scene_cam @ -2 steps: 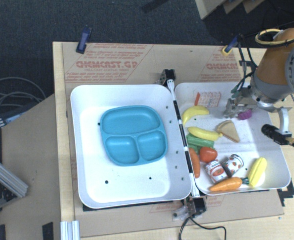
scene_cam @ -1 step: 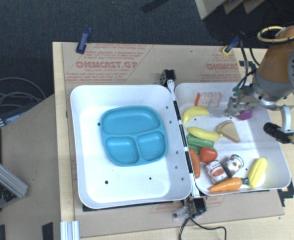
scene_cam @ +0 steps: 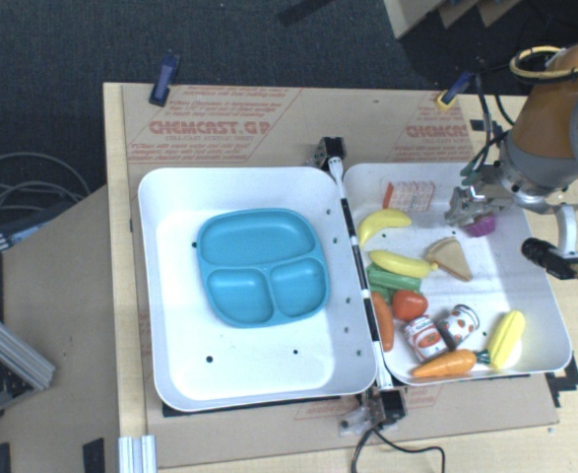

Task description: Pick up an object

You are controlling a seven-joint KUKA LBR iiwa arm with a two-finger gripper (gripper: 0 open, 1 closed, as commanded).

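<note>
The right bin (scene_cam: 545,338) holds a heap of toy food: two yellow bananas (scene_cam: 384,224), a green cucumber (scene_cam: 394,279), a red tomato (scene_cam: 410,304), carrots (scene_cam: 446,366), a corn cob (scene_cam: 506,339), a small can (scene_cam: 425,335), a tan bread slice (scene_cam: 452,258) and a purple piece (scene_cam: 481,226). My gripper (scene_cam: 463,208) hangs low over the bin's far right part, right beside the purple piece. Whether anything sits between its tips is hidden by the wrist.
The left bin (scene_cam: 165,294) carries a blue divided plate (scene_cam: 262,265). A black hinge bar (scene_cam: 353,254) runs between the two bins. Blue clips (scene_cam: 163,80) sit on the cardboard bench at the back. Cables lie on the floor at left.
</note>
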